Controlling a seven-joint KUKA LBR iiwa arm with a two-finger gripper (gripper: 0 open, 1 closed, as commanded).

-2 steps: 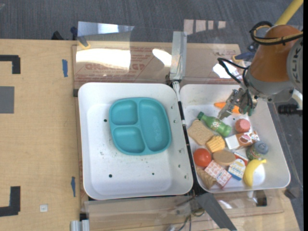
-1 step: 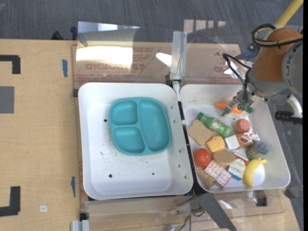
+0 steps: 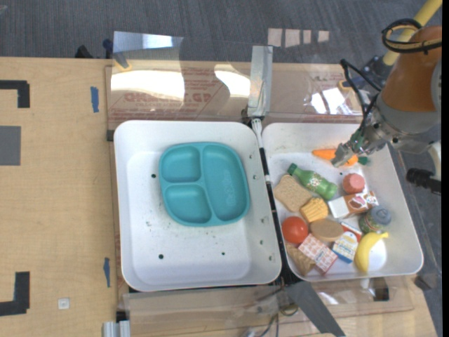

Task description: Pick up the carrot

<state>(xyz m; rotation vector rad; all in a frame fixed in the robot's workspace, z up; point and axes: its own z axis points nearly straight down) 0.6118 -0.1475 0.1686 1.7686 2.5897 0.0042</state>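
Task barely begun, to judge by the lie of things: no lift yet. Toward the far edge of the right bin (image 3: 410,232), itself on the right half of the tabletop: the carrot (image 3: 323,154), lying flat on the white floor, pointed end toward the middle divider, thick end under the tip of the arm (image 3: 410,83). Reaching in over the bin's far right corner, with the jaws down at that thick end, touching or just above it; cannot tell which. Cannot tell the spread of the jaws either: too small and too cluttered with green and orange at the tip to read as wide or narrow, and nothing plainly seen clamped between them. Just beside the carrot, toward the near edge: a green bottle (image 3: 312,180), apart from it by a strip of bare floor. Farther toward the near edge, well apart: a slice of bread (image 3: 287,192), a tomato (image 3: 295,229), a banana (image 3: 370,248) and other small packed food toys. In the left bin (image 3: 133,188): a teal divided plate (image 3: 203,182), no part in this. Approach looks done or nearly so. Left to do, as a judgement: closing firmly on the thick end, then raising the carrot clear of the floor without slipping off its taper.
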